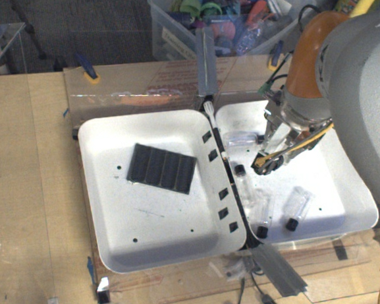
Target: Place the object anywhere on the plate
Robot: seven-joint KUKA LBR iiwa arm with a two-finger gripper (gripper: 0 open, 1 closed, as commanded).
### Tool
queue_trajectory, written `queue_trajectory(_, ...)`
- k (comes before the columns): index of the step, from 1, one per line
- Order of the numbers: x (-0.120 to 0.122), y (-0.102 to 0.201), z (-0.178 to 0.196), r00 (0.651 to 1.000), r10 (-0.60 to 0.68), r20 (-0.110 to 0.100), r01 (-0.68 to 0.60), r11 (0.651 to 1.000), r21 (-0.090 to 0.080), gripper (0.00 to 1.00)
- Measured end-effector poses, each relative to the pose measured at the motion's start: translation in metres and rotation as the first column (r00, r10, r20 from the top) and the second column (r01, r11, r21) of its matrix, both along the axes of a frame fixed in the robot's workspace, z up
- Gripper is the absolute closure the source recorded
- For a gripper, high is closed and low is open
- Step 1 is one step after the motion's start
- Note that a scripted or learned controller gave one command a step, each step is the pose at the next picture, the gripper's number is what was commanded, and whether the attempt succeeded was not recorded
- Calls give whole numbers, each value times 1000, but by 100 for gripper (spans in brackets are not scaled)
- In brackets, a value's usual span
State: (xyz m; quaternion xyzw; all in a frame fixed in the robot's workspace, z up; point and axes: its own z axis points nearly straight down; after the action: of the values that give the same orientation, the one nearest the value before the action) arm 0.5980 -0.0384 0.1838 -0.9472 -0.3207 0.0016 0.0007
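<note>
No readable text, labels or numbers anywhere in view.

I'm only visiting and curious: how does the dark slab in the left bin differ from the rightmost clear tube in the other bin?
The dark slab is opaque black; the clear tube is see-through with a black cap. The slab is flat, rectangular and ribbed; the tube is slim and round. The slab is far larger than the tube. Both lie flat and askew.
</note>
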Motion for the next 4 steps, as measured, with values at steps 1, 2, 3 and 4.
queue_trajectory(1, -20, 25, 63, 897, 442, 3, -442, 897, 0, 100)
queue_trajectory(2, -78, 33, -1, 973, 233, -3, -233, 973, 4, 100)
queue_trajectory(3, -120, 64, -1, 998, -69, -5, 69, 998, 2, 100)
queue_trajectory(4, -91, 18, -1, 993, 121, 1, -121, 993, 0, 100)
